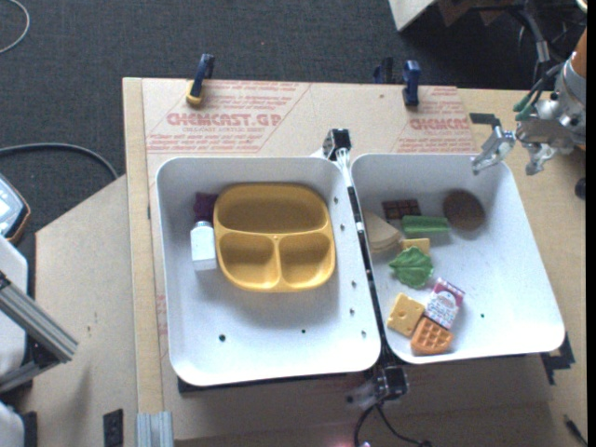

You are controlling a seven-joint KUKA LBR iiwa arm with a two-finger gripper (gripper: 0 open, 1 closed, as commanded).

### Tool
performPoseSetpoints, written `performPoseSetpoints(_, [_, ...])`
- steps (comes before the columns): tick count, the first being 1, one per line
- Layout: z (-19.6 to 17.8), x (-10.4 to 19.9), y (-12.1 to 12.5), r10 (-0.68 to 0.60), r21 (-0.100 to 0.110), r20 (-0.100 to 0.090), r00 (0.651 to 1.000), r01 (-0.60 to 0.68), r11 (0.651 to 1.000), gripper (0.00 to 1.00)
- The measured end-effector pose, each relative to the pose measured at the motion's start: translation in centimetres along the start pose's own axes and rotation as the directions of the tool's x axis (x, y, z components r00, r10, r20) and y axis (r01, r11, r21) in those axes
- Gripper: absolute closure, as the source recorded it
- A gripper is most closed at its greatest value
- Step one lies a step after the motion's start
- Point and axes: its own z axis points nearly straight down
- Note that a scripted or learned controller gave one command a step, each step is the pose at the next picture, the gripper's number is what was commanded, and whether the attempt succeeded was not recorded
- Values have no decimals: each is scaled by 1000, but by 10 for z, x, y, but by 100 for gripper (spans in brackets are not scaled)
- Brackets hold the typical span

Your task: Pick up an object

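Observation:
The right bin (pixel 521 277) holds several toy foods: a brown round cookie (pixel 463 209), a chocolate bar (pixel 400 209), a green pickle (pixel 426 223), a green leaf (pixel 412 267), a cheese wedge (pixel 404 314), a waffle (pixel 431 335), a pink carton (pixel 446 304) and a tan wedge (pixel 381 235). My gripper (pixel 512 154) hangs above the bin's far right corner, fingers spread open with nothing between them. It is up and right of the cookie.
The left bin (pixel 186 333) carries a yellow divided plate (pixel 275 236), a small white bottle (pixel 203 246) and a dark purple item (pixel 205 203). Clamps (pixel 199 80) hold the board at the back. The bins share a middle wall (pixel 358 250).

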Motion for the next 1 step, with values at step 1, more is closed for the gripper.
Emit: performPoseSetpoints(1, [-9, 1, 2, -3, -14, 3, 1000, 3, 1000, 0])
